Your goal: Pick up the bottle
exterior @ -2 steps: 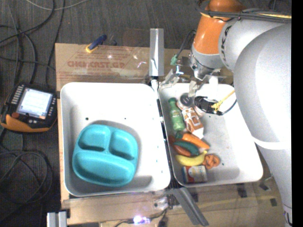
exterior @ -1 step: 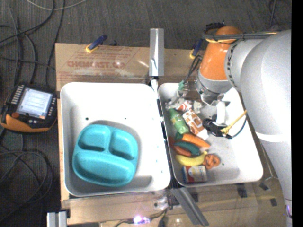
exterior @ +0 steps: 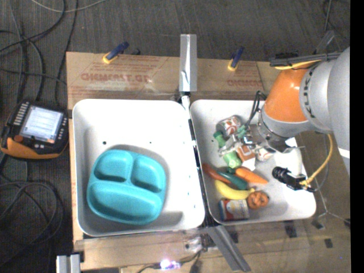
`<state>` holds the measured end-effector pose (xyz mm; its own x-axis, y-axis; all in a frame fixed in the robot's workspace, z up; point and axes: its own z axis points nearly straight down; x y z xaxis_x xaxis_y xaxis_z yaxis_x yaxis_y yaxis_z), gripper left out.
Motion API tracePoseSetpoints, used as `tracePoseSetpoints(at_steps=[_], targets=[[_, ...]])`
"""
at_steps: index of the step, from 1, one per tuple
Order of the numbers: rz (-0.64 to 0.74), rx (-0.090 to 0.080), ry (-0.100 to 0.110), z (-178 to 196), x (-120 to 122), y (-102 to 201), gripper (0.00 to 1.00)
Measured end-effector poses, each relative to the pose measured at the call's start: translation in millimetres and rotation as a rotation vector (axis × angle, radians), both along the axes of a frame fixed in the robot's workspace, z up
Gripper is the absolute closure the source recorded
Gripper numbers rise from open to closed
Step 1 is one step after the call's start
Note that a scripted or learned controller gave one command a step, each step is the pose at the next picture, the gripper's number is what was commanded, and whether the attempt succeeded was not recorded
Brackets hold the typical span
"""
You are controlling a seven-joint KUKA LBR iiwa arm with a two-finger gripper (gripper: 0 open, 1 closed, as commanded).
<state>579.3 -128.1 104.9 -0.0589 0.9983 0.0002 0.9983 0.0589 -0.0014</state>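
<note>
So the landmark here is the shallow white right-hand bin (exterior: 296,206), since basically everything sits in it. The grey arm with the orange band (exterior: 296,104) comes in over that bin's right wall, and the two-finger gripper (exterior: 250,145) is down in the clutter around the bin's middle. Honestly can't tell if it's open or closed, it just blends into the small white and red bits under it. The closest thing to a bottle I can make out is the stubby red-labelled bottle (exterior: 233,209), lying on its side against the bin's near wall, well apart from the gripper. Just beside it, toward the bin's right, there's a round orange toy (exterior: 259,199). A yellow banana (exterior: 230,190) lies right above the bottle, and a long orange carrot (exterior: 250,176) is slanted across the bin's middle, just below the gripper. A small green plastic thing (exterior: 232,160) sits near the gripper on its left, and a crumpled silver can (exterior: 230,125) is up toward the bin's far wall. Left of the right-hand bin is the other white bin (exterior: 79,152), holding a teal divided plastic tray (exterior: 128,185).
</note>
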Motion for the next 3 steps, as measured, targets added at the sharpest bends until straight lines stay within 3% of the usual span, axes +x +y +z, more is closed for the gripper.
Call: tracePoseSetpoints(at_steps=[1, 2, 3], targets=[[0.136, -0.017, -0.034, -6.7, -13.2, 23.2, 0.0], [0.138, -0.013, -0.034, 2.3, -12.3, 25.6, 1.0], [-0.434, 0.0, -0.03, -6.2, -1.5, 25.0, 1.0]])
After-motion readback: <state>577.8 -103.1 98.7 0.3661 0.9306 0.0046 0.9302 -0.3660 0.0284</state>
